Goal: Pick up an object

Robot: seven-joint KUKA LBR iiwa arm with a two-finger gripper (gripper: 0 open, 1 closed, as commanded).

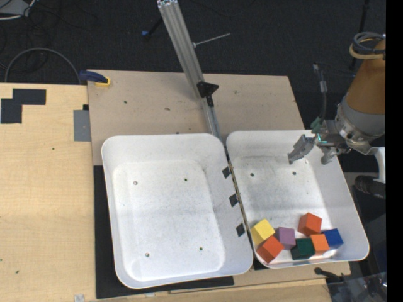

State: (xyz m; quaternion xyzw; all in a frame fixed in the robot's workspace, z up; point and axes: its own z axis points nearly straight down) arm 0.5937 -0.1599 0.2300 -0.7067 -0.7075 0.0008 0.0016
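Tool (313, 150) spread wide, holding nothing, above right bin (352, 197), well apart from clustered blocks (296, 239)

We have 1 fixed camera above the bench (189, 99), looking down at a slant on the left bin (167, 209) and the right bin (296, 187) from moderate distance. The arm (368, 99) enters at the frame's right.

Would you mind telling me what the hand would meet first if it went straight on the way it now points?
Probably the bare floor of the right bin: the hand points down and leftward over its far end, well away from the blocks. Depth is unclear.
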